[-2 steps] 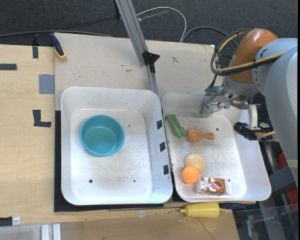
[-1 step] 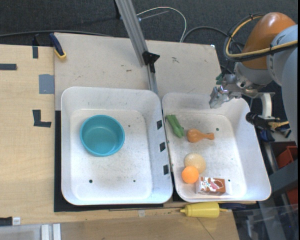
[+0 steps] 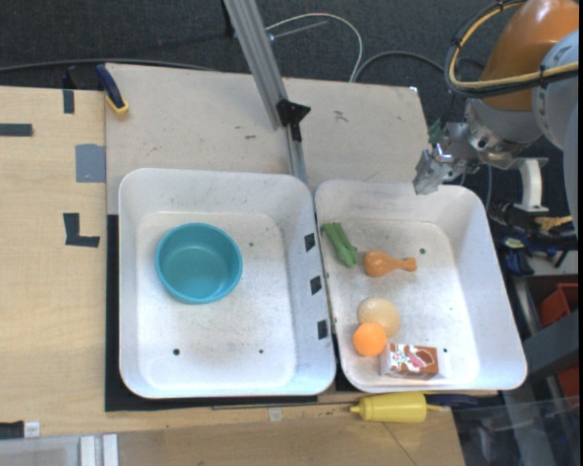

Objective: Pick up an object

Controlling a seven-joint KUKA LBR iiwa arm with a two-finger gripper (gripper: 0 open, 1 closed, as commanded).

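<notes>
Gripper: we see the gripper (image 3: pixel 433 177) hovering over the far rim of the right bin (image 3: pixel 486 260), near its far right corner; whether it is clenched or released we cannot tell, and we see nothing in it.
Arm: the grey arm (image 3: pixel 525 66) reaches in from the right, its orange band above the wrist.
Right bin contents: we count five things, all apart from the gripper.
Green vegetable: one green vegetable (image 3: pixel 339 243) lies near the bin's left wall, its long axis running from far-left to near-right.
Drumstick-shaped toy: one orange-brown toy (image 3: pixel 387 263) lies just right of the vegetable, its long axis nearly left to right, thin end pointing right.
Round things: one pale ball (image 3: pixel 378 312), with one orange ball (image 3: pixel 369 340) touching it on the near side.
Packet: one red-and-white packet (image 3: pixel 410 360) lies just right of the orange ball, long side left to right.
Left bin: the left bin (image 3: pixel 136 260) holds one teal bowl (image 3: pixel 199 262), upright, toward its left half.
Bench: one yellow bottle (image 3: pixel 394 408) lies on its side in front of the right bin, long axis left to right.
</notes>
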